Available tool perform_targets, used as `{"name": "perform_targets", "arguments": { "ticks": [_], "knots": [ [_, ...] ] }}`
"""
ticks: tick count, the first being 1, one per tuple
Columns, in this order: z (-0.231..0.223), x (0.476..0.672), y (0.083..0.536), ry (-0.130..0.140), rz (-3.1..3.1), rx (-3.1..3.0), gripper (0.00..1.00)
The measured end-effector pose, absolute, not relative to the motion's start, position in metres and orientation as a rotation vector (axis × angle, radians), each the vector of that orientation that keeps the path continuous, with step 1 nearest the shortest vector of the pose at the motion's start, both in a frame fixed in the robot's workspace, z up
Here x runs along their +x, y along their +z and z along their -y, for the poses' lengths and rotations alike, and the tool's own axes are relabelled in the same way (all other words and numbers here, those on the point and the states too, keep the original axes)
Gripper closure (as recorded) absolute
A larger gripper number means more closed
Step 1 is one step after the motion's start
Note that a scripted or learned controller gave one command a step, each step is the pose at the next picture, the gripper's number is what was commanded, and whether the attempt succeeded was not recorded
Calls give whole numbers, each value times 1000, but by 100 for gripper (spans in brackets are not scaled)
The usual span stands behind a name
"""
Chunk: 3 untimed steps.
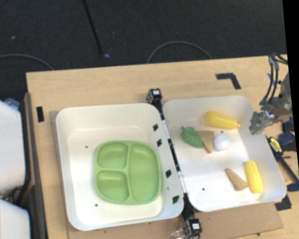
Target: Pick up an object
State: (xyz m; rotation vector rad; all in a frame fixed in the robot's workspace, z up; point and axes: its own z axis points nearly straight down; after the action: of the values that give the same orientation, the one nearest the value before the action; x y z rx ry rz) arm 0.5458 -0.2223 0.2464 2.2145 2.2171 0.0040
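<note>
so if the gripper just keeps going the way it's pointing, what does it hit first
The gripper points left over the right bin's rim. Probably the yellow corn cob comes first, though height above the bin is unclear.

Even overhead light, soft focus, faint shadows.

Bench (109,83): matt pale wood. Bins (77,128): smooth white plastic. Tray (127,172), in left bin: smooth green plastic. Corn (254,175): glossy yellow plastic.
</note>
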Motion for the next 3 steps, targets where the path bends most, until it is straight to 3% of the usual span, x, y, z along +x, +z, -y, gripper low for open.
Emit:
{"name": "perform_targets", "arguments": {
  "ticks": [1,3],
  "knots": [
    [224,547,269,3,-2224,2213,100],
    [127,582,262,1,-2229,2214,100]
  ]
}}
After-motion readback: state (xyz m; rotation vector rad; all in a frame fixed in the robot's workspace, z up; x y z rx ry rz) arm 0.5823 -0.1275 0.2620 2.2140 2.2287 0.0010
